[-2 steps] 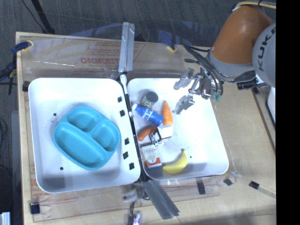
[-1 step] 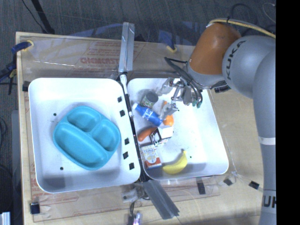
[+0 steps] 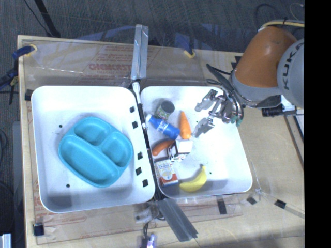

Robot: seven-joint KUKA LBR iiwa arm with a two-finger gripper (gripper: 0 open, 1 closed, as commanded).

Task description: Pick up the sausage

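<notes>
The sausage [image 3: 161, 147] is a short reddish-brown link lying in the right bin [image 3: 227, 159], close to its left wall, just below the blue bottle. My gripper [image 3: 205, 114] hangs over the upper middle of the right bin, to the right of the carrot and well up and right of the sausage. Its fingers [image 3: 201, 127] are spread apart with nothing between them.
The right bin also holds a dark tin can [image 3: 165, 109], a blue bottle [image 3: 162, 126], an orange carrot [image 3: 184, 125], a small white box [image 3: 183, 147], a juice carton [image 3: 167, 172] and a banana [image 3: 194, 181]. A blue divided plate [image 3: 95, 151] lies in the left bin [image 3: 46, 112].
</notes>
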